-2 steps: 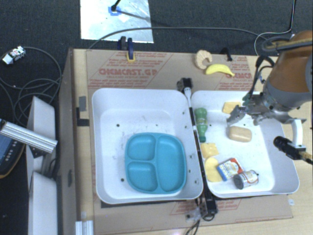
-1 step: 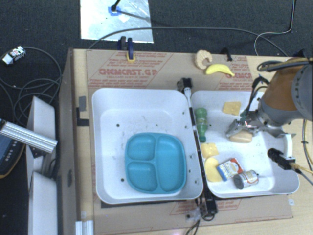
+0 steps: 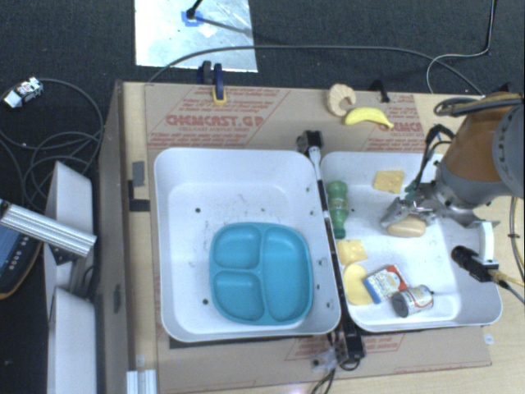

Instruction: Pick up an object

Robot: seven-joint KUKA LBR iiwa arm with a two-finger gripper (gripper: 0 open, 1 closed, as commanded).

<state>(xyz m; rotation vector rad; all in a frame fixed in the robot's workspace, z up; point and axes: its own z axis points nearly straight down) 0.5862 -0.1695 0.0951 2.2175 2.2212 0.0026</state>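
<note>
Gripper (image 3: 402, 213) sits low in the right bin (image 3: 484, 306), and we read its grey fingers as slightly parted, pointing toward the view's left with their tips just above a pale tan lump (image 3: 407, 228). We cannot see the lump between the fingers, so we do not count it as held; it looks to be touching or just under the tips, a little nearer the camera than the gripper itself.

That is the relation the next move turns on, as we judge it: the lump lies directly below and slightly to the near side of the tips, with its long axis running roughly left to right across the bin. A short drop with the fingers straddling the narrow side would suit it.

Other candidates lie farther off in the same bin: a yellow block (image 3: 389, 180) toward the far wall, a green bottle (image 3: 337, 206) along the left wall, yellow pieces (image 3: 353, 253) near the middle, and a small carton (image 3: 385, 282) beside a can (image 3: 412, 299) at the near edge. The left bin (image 3: 189, 179) holds a blue tray (image 3: 262, 272). A banana (image 3: 367, 116) rests on the tabletop (image 3: 271, 113) behind the bins, well apart from the gripper.
</note>
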